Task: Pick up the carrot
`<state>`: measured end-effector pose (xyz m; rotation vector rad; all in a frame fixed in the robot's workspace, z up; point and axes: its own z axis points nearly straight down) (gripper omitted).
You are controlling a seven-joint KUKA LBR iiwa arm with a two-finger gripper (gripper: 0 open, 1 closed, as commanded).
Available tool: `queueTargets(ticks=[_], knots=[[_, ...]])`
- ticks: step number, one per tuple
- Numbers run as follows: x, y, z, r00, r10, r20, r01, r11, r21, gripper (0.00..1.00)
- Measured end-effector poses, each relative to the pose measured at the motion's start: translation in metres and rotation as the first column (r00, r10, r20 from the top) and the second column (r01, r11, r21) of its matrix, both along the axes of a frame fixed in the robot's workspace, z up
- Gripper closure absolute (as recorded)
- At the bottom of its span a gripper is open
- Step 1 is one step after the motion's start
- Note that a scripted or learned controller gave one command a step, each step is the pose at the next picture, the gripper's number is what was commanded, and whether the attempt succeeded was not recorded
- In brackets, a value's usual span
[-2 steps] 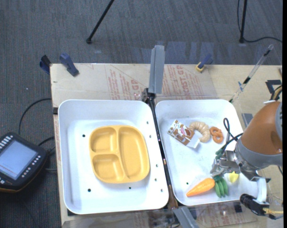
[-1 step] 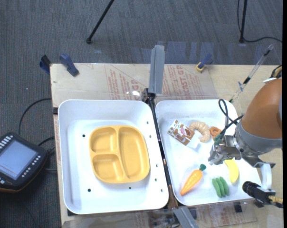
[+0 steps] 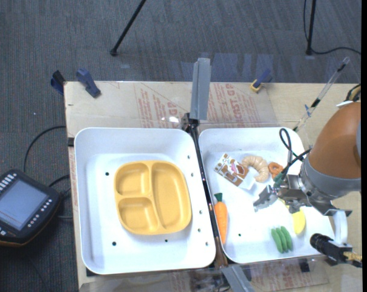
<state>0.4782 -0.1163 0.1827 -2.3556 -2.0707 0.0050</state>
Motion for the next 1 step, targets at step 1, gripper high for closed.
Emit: queueTargets(ticks=[1], knots=[[-0.0042,0.0229,-0.0389,0.995,0.099,-0.004,-0.099,0.995,0.002,0.0]])
